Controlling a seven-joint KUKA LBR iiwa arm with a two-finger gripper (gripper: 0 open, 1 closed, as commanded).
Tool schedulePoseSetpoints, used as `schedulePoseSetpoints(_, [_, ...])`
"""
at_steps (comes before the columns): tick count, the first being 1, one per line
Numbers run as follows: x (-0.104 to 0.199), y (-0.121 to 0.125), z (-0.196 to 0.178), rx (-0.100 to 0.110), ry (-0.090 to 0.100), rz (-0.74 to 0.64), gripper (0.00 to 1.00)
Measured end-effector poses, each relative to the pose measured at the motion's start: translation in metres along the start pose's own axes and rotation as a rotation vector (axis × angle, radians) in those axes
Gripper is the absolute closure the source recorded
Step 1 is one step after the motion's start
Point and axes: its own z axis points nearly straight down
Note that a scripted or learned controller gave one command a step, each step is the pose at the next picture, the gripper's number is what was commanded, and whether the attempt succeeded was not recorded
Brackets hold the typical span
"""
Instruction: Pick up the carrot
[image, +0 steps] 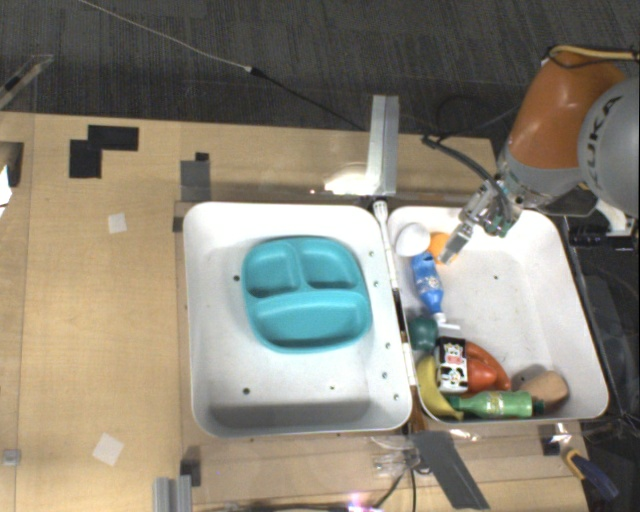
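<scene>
While my gripper (452, 248) hangs low in the right bin (560, 300), I cannot tell its grasp state; its tip sits just beside the orange carrot (438, 242), near a white egg (411, 238).

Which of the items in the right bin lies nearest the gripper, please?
The small orange item beside the white one, at the bin's far left; the gripper hangs right next to it, while the rest lie nearer the camera.

The grey arm (580, 110) (orange band above the wrist) reaches in from the right, angled down-left.
</scene>
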Motion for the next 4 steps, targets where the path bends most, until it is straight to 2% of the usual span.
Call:
schedulePoseSetpoints(1, [0.004,0.007,-0.015,0.003,0.005,0.103,0.0])
schedulePoseSetpoints(2, [0.005,0.013,-0.078,0.001,0.001,0.197,0.0])
schedulePoseSetpoints(3, [0.01,0.015,0.025,0.012,0.014,0.382,0.0])
schedulePoseSetpoints(4, [-0.005,0.002,0.077,0.018,0.006,0.616,0.0])
